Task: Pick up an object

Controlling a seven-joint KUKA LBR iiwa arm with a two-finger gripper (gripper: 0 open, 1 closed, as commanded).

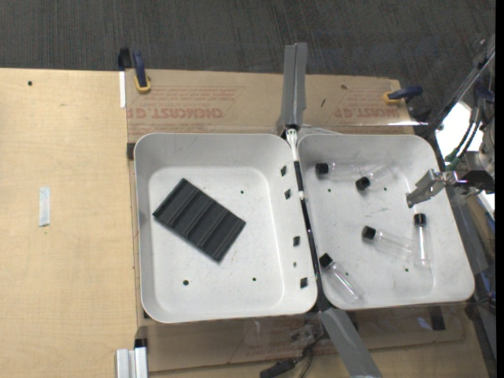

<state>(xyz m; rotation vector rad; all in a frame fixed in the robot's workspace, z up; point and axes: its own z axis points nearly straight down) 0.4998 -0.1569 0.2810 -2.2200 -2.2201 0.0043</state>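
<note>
Five clear black-capped vials [384,242] litter the right bin [465,286]; gripper [425,189] hovers, its grip state unclear.

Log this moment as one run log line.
gripper: over right white bin, holding nothing | clear black-capped vials: loose in right bin | dark ribbed slab: left white bin
</note>
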